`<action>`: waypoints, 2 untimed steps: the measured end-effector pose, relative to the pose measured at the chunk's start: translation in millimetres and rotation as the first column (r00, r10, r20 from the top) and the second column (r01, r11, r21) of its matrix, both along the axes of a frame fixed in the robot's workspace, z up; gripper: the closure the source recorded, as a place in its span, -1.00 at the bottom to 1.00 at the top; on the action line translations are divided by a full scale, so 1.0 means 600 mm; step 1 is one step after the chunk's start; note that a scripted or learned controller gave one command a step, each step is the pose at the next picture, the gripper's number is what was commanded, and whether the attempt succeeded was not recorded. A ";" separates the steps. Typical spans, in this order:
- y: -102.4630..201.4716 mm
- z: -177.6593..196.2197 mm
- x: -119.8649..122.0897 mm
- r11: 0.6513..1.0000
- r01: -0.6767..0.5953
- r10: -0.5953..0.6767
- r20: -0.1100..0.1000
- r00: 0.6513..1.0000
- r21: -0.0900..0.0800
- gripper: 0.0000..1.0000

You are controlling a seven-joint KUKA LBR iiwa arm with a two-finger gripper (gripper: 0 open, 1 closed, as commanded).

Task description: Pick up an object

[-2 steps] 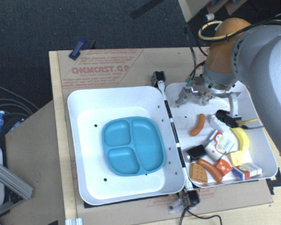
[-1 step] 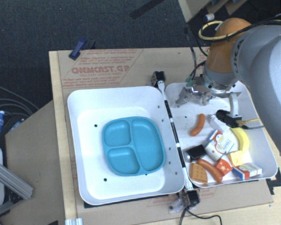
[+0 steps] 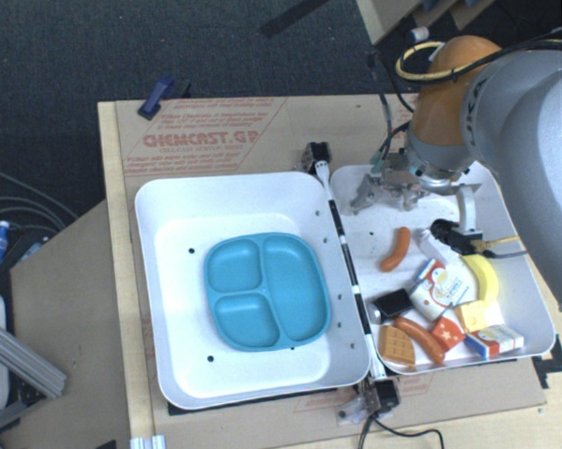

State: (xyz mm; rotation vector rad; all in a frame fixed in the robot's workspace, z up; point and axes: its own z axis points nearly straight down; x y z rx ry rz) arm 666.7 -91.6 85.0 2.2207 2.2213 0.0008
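Observation:
My gripper [image 3: 387, 196] hangs over the back left part of the right bin [image 3: 358, 180], under the orange wrist band. Its grey fingers [image 3: 362, 200] stand spread apart, open, with nothing between them. An orange-red sausage [image 3: 395, 249] lies on the bin floor just in front of the gripper, apart from it. Further forward are a black block [image 3: 391, 304], a white carton with red print [image 3: 435, 291], a yellow banana [image 3: 482, 278], a round waffle [image 3: 396, 347], a second sausage [image 3: 421, 336], a red piece [image 3: 447, 332] and a small box [image 3: 495, 341].
The left bin [image 3: 161, 272] holds a blue divided plate [image 3: 265, 291] in its middle. A black clip [image 3: 317, 155] sits at the back where the two bins meet. The grey arm covers the right bin's back right corner.

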 end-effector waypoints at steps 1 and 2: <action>0.000 0.000 0.000 1.000 0.000 0.000 0.000 1.000 0.000 -1.00; -0.003 0.000 0.000 1.000 0.000 0.000 0.000 1.000 -0.001 -1.00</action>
